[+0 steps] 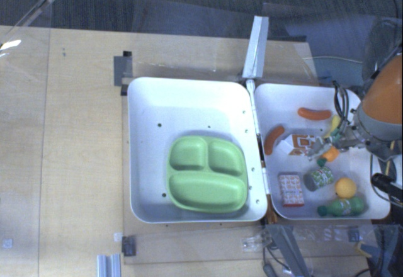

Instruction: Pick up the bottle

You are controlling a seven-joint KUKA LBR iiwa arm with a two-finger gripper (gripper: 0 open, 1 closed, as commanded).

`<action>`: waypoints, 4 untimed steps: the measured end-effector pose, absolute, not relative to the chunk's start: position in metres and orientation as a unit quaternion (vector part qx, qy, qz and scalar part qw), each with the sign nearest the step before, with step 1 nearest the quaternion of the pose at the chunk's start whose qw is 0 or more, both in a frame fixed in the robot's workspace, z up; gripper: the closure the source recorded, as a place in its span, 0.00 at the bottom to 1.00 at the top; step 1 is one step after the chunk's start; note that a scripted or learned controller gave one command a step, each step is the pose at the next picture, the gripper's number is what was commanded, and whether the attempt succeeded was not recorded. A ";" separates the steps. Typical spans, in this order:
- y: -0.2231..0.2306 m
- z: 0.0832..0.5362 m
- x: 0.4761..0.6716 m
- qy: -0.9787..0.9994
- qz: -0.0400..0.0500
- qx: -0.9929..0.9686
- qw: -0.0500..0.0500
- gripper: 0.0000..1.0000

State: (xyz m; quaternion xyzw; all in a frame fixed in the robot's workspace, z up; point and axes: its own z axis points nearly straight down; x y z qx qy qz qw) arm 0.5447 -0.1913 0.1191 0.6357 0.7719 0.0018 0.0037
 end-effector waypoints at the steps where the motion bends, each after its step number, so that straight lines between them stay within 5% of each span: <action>1: -0.167 0.117 0.599 0.771 0.002 0.637 0.003 0.00; 2: -0.138 0.194 0.592 0.739 0.002 0.674 0.003 0.00; 3: -0.137 0.205 0.594 0.742 0.004 0.671 0.006 1.00; 4: -0.139 0.130 0.636 0.792 0.002 0.610 0.004 1.00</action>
